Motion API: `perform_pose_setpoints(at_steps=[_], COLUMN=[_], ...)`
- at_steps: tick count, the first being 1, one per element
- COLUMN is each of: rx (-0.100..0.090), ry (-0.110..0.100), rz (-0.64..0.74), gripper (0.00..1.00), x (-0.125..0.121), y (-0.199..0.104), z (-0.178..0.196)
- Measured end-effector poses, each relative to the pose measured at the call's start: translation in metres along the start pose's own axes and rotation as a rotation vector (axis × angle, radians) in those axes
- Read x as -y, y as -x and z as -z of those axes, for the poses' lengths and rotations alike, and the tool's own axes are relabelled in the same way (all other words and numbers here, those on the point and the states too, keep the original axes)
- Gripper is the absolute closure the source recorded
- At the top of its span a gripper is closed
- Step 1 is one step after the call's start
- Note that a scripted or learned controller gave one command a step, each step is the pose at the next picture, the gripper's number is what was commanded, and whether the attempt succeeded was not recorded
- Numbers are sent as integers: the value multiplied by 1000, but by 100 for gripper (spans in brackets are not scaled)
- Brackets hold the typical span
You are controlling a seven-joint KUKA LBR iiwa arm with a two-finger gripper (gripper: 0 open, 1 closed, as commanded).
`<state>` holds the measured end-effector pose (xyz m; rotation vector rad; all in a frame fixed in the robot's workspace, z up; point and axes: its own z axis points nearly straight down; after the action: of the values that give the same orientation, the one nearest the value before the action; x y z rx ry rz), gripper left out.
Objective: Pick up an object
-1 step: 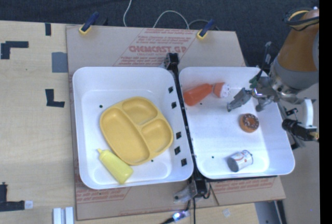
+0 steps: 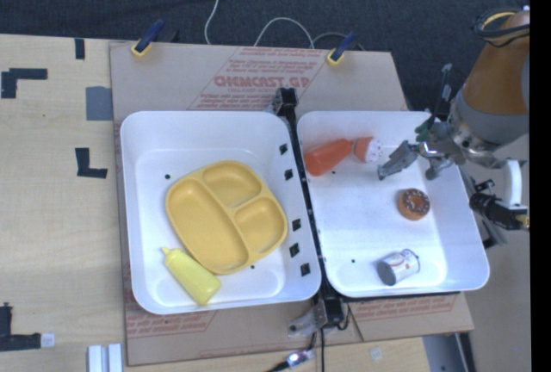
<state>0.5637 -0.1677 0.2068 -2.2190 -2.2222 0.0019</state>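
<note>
Positioned over the upper right part of the right bin (image 2: 465,271), the end effector (image 2: 413,162) is seen with its two dark fingers spread apart, and nothing is held between them. It is carried by the grey arm (image 2: 495,90), whose orange band is visible near the right edge of the view.

Four things are found in the right bin. An orange bottle (image 2: 331,155) is laid on its side near the bin's upper left, just beside the divider between the bins, its neck pointed right. Touching that end, a small white piece with red marks (image 2: 374,149) is seen; whether it is the bottle's cap or a separate item cannot be told. This piece lies near the left finger of the end effector, though contact cannot be made out. A brown doughnut (image 2: 413,204) rests below the end effector, apart from it. A small silver can (image 2: 397,266) is laid on its side near the bin's lower edge.

In the left bin (image 2: 133,189), a yellow divided plate (image 2: 225,215) is placed near the middle, and a yellow squeeze bottle (image 2: 190,275) lies at its lower left, touching the plate's rim. Both bins sit on a cardboard sheet (image 2: 250,82) on the counter (image 2: 52,215).
</note>
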Motion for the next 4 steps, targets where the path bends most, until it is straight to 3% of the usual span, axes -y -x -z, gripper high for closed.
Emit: perform_pose_setpoints(at_steps=[2,3,4], rx=[0,1,4], ry=[-3,2,5], rz=[1,1,1], gripper=[0,0,100], x=[-12,-13,-14], y=[1,0,1], z=[-99,-122,-110])
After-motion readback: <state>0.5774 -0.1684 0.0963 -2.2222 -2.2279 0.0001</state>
